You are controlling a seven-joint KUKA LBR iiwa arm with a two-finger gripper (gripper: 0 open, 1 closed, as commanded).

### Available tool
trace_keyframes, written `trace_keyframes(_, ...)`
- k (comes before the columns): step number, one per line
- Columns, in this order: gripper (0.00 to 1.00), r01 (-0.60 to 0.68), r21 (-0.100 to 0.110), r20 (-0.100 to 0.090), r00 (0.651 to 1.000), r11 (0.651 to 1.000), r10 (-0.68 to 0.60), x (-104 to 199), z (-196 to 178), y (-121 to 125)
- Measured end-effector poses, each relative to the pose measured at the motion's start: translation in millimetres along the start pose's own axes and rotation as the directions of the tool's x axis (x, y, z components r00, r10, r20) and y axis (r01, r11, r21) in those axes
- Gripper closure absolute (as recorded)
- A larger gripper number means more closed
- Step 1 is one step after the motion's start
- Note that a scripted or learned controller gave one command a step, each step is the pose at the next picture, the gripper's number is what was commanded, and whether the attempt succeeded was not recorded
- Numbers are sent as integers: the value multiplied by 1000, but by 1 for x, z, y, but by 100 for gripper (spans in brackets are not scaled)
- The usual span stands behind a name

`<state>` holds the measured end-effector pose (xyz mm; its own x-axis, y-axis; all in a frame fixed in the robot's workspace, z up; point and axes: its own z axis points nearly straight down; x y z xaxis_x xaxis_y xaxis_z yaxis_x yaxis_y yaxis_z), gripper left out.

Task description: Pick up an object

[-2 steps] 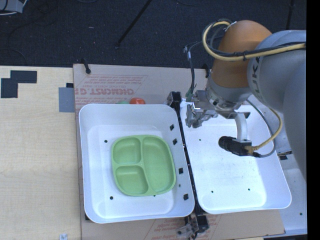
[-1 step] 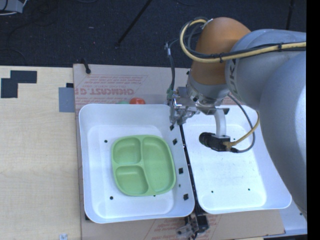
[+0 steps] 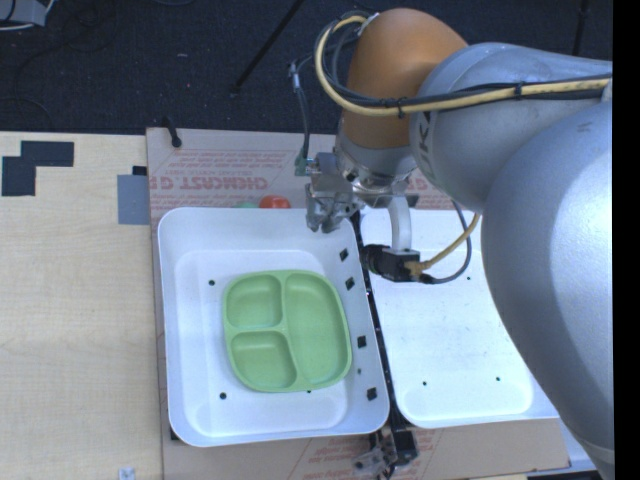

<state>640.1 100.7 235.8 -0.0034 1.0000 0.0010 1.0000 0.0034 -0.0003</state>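
A light green plate (image 3: 287,330) with three compartments lies flat in the middle of the left bin (image 3: 190,368). My gripper (image 3: 324,211) hangs over the back right corner of that bin, close to the wall between the two bins. It is above and behind the plate, apart from it. The orange wrist band and the grey arm cover much of the gripper from above.
The right bin (image 3: 460,368) lies under the arm, which hides its right side. A small red object (image 3: 274,203) and a green speck (image 3: 243,205) sit just behind the left bin's back rim. Cardboard (image 3: 220,173) lies under the bins. Black clips run along the divide.
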Motion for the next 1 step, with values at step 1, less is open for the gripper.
trace_keyframes(1, 0, 0, 3, 2, 1000, 1000, 0, -1, 1, -1)
